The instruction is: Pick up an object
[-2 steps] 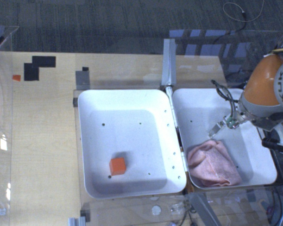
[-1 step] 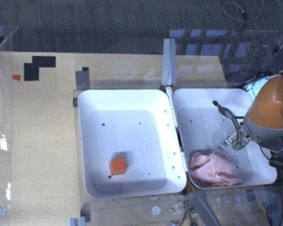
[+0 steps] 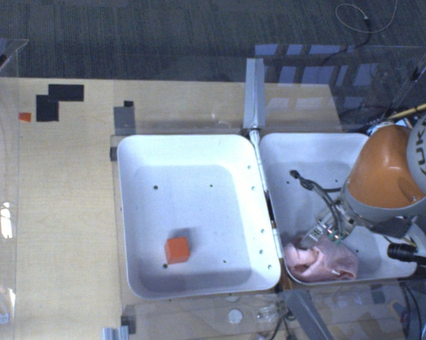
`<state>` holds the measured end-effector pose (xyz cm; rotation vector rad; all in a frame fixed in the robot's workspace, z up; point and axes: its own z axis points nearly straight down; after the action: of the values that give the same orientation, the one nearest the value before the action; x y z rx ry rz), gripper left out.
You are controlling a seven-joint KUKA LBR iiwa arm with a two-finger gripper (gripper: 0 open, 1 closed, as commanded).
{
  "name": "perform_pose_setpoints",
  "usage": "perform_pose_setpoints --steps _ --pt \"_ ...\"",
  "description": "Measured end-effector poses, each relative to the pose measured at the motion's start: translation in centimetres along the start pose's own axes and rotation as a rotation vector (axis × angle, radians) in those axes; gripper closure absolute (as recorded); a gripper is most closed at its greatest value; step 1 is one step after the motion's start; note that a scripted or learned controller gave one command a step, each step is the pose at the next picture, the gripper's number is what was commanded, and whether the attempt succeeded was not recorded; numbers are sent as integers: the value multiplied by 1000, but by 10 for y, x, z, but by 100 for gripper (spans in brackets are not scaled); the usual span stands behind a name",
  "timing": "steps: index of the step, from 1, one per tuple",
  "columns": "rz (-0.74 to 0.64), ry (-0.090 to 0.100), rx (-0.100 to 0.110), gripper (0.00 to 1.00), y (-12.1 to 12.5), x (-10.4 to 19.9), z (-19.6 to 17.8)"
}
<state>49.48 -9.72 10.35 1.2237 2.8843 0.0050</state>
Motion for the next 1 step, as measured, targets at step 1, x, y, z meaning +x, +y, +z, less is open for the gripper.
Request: perform_pose_setpoints --steps 1 --pt "131 -1 0 0 2 9 -35"
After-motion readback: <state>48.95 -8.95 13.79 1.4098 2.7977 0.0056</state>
